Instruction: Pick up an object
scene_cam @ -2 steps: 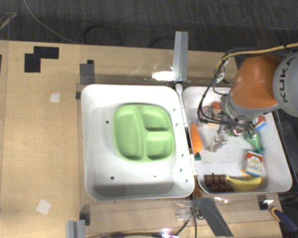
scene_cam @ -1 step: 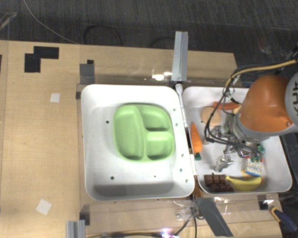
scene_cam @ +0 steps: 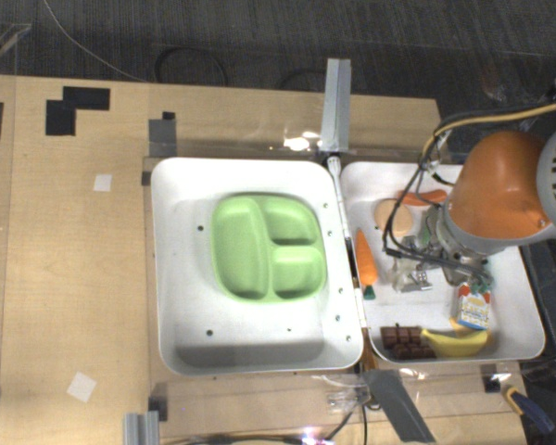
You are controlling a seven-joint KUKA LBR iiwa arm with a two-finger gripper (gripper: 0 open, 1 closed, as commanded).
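Two shallow white bins are seen side by side on the tabletop [scene_cam: 65, 276], the left bin [scene_cam: 181, 248] larger in view than the right bin [scene_cam: 528, 327]. A light green divided tray [scene_cam: 264, 247], with three compartments, is observed lying flat near the middle of the left bin. The arm [scene_cam: 500, 188], grey with an orange band, is positioned over the right bin, entering from the right edge of the tabletop. The pincer [scene_cam: 415, 274] is lowered into the middle of the right bin; how far it is open cannot be told, and nothing can be made out in its hold. An orange carrot-like object [scene_cam: 364, 260] is noted along the right bin's left wall, lying lengthwise, just beside the pincer. A pale round object [scene_cam: 394, 215] is partly hidden under cables near the bin's far side, with something red-orange [scene_cam: 430, 196] beyond it. A banana [scene_cam: 456, 342] is recorded near the right bin's near edge, touching or just beside a dark brown chocolate-like block [scene_cam: 405, 340] to its left. A small packet with a red top [scene_cam: 473, 309] is seen just above the banana, below the arm's wrist.
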